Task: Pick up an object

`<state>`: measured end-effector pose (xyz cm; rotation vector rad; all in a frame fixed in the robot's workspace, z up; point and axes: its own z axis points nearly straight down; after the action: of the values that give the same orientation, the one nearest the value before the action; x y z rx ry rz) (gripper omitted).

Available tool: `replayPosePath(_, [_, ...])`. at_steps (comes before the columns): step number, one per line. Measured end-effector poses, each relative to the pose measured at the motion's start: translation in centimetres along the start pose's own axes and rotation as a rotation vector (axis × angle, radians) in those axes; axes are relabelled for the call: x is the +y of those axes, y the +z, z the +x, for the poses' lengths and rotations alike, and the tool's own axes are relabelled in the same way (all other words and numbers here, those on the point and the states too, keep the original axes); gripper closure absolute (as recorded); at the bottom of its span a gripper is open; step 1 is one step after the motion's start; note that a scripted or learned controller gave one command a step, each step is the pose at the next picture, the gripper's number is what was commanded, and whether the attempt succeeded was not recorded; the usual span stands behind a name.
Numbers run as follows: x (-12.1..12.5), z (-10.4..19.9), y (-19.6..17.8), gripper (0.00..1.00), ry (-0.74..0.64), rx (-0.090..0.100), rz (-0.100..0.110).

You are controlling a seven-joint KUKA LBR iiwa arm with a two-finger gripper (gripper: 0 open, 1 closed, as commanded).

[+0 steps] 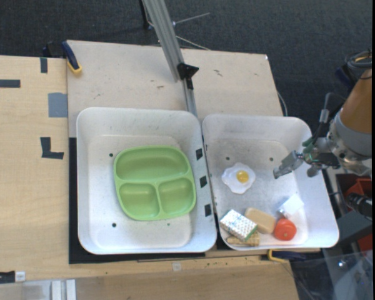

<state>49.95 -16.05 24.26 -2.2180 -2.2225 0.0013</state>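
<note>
The claw (292, 163) hangs over the right edge of the right bin (250, 125), at the end of the grey arm (356, 127) that comes in from the right with its orange band showing near the frame's edge. One dark finger points left and down toward the bin floor; the view here is small and blurred, so I cannot tell whether the claw is parted or clenched, and nothing can be seen between its tips. It does not appear to touch any of the objects.

The things to pick lie in the right bin. A toy fried egg (239, 178), white with a yellow yolk, sits near the middle of the floor, left of the claw and apart from it. Along the near wall lie a green and white patterned box (239, 224), a tan block (260, 220) just beside it, and a red tomato-like ball (285, 230) at the right end. A small whitish piece (292, 205) lies just above the red ball.

The left bin (87, 167) holds a light green divided tray (154, 182) with three compartments, lying flat.

Both bins rest on a pale board on the wooden table (25, 167), which carries grey and dark tape marks at the left. A metal pole (165, 33) slants from the top of the view to the seam between the bins. A blue and yellow clamp (71, 57) grips the board's far left corner. Beyond is dark carpet (287, 17).
</note>
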Motion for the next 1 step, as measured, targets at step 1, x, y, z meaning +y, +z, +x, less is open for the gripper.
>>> replayPosePath(1, [0.0, -0.01, 0.0, 0.0, 0.0, 0.0, 0.0])
